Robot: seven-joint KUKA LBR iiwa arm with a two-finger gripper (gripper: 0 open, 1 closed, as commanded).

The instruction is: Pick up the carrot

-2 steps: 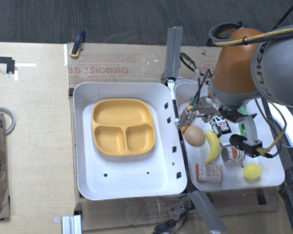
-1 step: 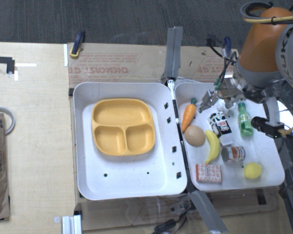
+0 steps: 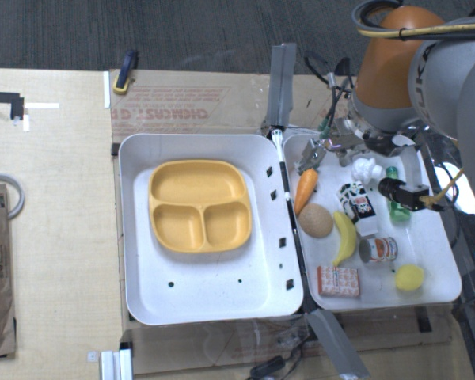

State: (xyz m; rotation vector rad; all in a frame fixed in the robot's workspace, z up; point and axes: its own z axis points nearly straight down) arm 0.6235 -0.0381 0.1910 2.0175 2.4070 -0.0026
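The gripper (image 3: 310, 157), grip state indeterminate, sits just above the carrot (image 3: 305, 190); the adjacent potato (image 3: 317, 221) may obstruct closure.

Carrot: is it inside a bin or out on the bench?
Inside. The carrot lies in the right bin, against its left wall, beside the potato.

matt yellow plastic tray (image 3: 199, 206), glossy white bin (image 3: 134, 212)

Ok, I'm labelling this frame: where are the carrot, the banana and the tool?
Tapered orange carrot (image 3: 305, 190), camera view, mid-body.
Curved yellow banana (image 3: 346, 240), camera view, middle of the curve.
Metal two-finger tool (image 3: 313, 155), camera view, between the fingertips.
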